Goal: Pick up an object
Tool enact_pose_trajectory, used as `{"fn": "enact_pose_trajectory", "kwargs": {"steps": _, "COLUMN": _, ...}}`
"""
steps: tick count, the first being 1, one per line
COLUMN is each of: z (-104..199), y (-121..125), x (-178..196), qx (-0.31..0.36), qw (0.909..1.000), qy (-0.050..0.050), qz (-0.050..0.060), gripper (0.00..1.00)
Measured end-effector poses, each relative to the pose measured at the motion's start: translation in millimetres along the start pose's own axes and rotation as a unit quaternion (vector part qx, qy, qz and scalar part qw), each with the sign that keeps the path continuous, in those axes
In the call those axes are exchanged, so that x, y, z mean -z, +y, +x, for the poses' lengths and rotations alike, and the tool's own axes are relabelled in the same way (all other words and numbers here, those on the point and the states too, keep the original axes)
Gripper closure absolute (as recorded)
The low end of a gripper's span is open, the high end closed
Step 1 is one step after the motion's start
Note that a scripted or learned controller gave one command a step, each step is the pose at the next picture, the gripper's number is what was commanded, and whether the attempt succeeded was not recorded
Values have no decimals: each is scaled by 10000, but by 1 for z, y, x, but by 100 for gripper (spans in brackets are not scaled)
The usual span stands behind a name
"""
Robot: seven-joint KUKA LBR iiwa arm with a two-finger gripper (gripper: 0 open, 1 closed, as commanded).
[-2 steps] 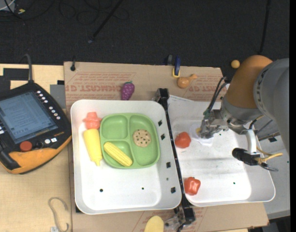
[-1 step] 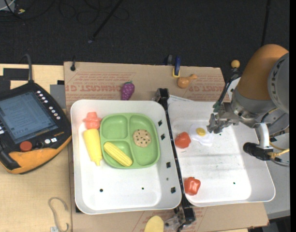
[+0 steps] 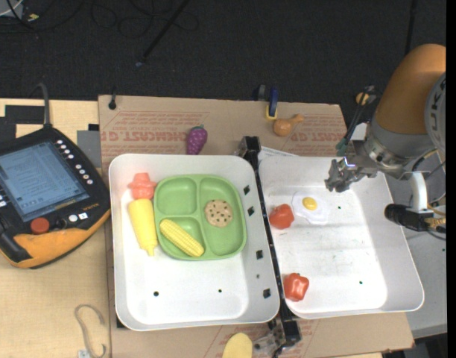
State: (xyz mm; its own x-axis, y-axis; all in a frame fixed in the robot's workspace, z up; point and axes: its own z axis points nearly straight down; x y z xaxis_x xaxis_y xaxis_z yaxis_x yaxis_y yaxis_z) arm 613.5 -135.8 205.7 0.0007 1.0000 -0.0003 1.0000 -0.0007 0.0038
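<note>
Green plate, yellow corn, red pepper, white bins.

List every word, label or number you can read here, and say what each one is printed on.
"CHEMCAST GP": faint red print, upside down and repeated along the cardboard sheet under the bins; my best reading, and the smaller print with it is too blurred.
Pendant screen: lines of text, too small to read.
Pendant buttons: markings too small to read.
</note>
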Motion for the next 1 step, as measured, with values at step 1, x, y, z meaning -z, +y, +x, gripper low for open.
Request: {"fn": "enact_pose_trajectory", "kwargs": {"steps": 1, "z": -2, "y": 0, "x": 23, "qx": -4, "qw": 10000, "qy": 3, "qz": 17, "gripper": 100}}
